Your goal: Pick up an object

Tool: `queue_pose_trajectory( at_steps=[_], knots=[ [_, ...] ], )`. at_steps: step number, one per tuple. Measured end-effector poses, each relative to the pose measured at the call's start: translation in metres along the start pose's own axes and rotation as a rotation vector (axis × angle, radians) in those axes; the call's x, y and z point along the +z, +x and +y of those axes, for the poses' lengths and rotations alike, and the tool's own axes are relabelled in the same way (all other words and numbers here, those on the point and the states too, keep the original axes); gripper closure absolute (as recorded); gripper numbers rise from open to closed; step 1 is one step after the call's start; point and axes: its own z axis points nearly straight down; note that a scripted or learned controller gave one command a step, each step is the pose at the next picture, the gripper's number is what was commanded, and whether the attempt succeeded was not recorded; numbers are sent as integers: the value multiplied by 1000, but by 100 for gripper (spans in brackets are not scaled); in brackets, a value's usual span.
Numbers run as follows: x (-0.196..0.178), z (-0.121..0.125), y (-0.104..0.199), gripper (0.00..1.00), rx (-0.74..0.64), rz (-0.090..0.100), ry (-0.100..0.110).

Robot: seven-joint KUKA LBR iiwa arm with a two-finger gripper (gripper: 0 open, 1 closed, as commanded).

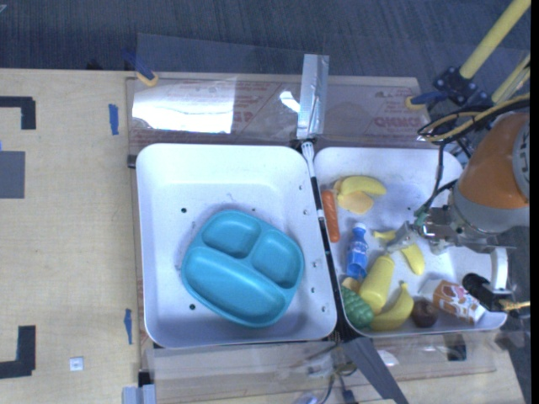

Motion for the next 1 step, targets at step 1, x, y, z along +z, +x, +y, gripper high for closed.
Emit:
queue_pose_trajectory(
  at_steps=[1],
  knots=[
    [-12, 2, 0, 100, -1, -2, -6]
  ],
)
